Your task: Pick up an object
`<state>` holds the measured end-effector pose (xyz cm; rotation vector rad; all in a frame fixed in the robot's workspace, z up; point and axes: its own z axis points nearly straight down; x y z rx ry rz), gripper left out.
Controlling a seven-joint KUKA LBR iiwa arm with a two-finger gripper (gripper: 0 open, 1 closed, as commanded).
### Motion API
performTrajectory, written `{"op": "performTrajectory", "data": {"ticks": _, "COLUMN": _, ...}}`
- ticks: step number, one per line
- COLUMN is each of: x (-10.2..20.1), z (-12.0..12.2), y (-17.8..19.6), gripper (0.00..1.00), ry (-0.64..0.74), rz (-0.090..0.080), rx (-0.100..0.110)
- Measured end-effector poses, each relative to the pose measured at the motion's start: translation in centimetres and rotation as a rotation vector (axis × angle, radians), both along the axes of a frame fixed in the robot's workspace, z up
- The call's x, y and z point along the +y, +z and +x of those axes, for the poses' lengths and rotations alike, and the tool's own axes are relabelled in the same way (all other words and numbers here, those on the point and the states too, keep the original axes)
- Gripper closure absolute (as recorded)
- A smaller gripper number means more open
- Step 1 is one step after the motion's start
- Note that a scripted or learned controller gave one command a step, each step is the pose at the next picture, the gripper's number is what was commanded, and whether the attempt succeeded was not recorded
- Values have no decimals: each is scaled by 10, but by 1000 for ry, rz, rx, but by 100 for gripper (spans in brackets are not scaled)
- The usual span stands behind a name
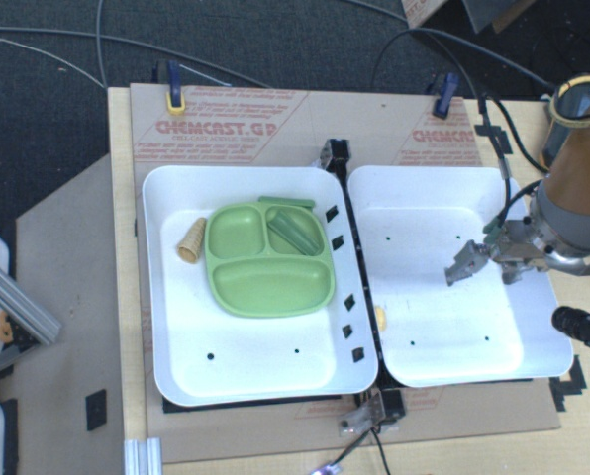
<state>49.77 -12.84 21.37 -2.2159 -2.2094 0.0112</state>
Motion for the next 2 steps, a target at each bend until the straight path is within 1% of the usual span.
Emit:
{"op": "performTrajectory", "data": {"ticks": 1, "x": 0, "z": 3, "y": 6, "gripper": 0, "ry": 3, "rz": -2, "rx": -12}}
{"op": "performTrajectory", "data": {"ticks": 2, "x": 8, "z": 1, "y": -40, "gripper": 0, "ry": 3, "rz": 0, "rx": -7}}
